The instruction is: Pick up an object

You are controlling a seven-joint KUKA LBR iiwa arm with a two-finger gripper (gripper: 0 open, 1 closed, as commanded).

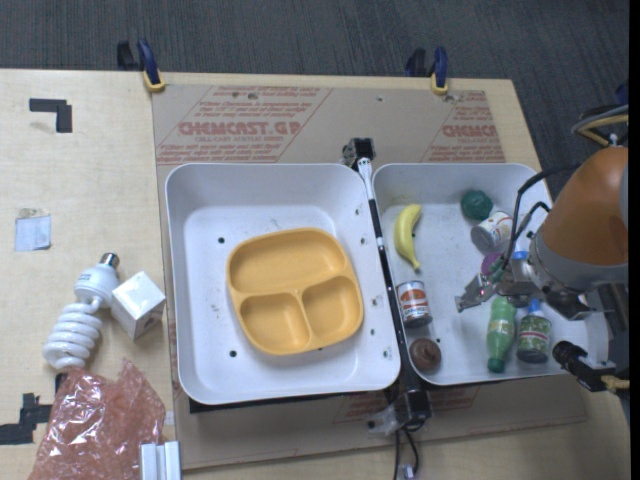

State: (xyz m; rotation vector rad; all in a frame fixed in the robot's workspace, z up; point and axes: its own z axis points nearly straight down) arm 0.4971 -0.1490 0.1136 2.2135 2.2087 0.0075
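Over the right bin (445, 183), jaws (478, 293) of unclear spread above green bottles (500, 333), free floor beside the banana (406, 234).

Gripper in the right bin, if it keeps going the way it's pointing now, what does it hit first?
The gripper points left across the right bin. The can lies first in that line, though from this slanted view the gripper may be higher and pass over it.
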